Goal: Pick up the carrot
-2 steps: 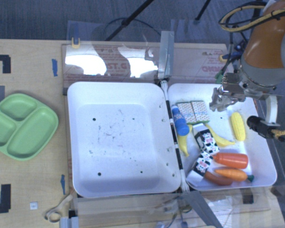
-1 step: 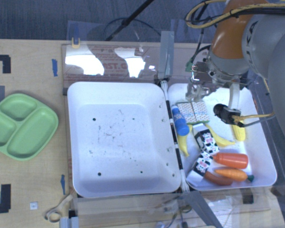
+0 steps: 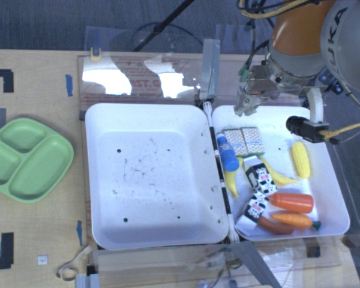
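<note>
**One carrot, front of the right bin**

You have two white bins: the left bin and the right bin, which carries the clutter. The single carrot lies near the front edge, just behind one brown sausage. You also see one corn cob. The hand hovers over the bin's back rim; its opening can't be judged, nothing visibly gripped.
</note>
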